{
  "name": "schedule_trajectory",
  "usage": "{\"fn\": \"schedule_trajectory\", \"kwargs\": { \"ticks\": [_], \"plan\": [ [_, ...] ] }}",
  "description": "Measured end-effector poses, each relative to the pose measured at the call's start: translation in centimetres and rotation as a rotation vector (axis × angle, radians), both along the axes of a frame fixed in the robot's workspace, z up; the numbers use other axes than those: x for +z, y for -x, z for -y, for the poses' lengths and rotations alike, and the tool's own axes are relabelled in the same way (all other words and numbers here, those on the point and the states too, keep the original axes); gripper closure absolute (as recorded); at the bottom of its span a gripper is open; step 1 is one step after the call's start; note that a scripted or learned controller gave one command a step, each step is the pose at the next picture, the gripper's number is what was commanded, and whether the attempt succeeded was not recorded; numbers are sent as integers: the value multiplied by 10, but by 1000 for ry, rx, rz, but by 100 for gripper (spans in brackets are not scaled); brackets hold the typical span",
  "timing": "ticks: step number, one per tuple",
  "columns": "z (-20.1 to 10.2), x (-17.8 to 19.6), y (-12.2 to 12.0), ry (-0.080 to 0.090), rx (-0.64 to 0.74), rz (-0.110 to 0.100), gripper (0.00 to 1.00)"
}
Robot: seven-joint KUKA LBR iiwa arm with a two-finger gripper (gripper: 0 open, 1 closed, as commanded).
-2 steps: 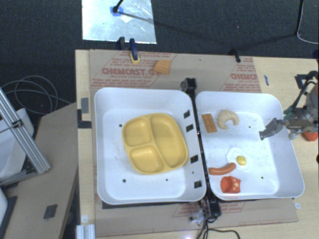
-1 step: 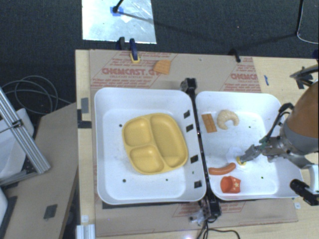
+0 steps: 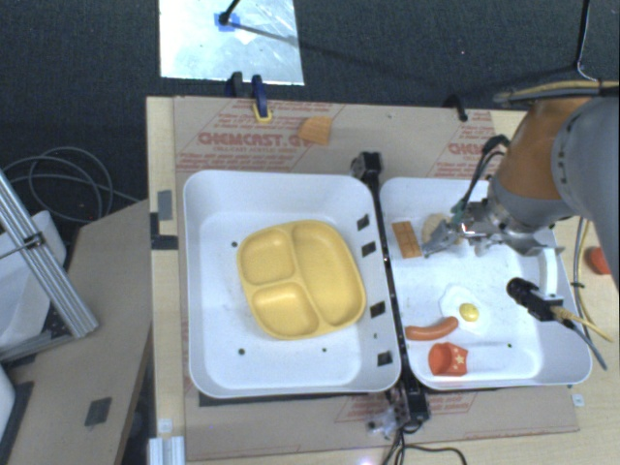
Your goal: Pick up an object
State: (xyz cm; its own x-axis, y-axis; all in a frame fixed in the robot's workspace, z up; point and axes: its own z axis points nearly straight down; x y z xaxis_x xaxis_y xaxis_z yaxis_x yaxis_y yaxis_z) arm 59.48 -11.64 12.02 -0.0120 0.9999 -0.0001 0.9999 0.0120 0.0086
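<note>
Sausage (image 3: 431, 331), egg (image 3: 464, 312), cracker (image 3: 406, 239) and red piece (image 3: 448, 358): one each; claw (image 3: 444, 236) state unclear.

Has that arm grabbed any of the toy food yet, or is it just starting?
Nothing looks picked up yet. The fried egg, sausage and red piece all lie on the floor of the right bin. The gripper is low in that bin, beside the cracker and a tan piece. Closing on something and lifting it is still to come.
</note>
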Motion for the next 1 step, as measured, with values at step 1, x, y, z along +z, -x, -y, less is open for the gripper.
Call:
{"fn": "schedule_trajectory", "kwargs": {
  "ticks": [1],
  "plan": [
    [30,-37,90,0,-16,-14,0]
  ]
}}
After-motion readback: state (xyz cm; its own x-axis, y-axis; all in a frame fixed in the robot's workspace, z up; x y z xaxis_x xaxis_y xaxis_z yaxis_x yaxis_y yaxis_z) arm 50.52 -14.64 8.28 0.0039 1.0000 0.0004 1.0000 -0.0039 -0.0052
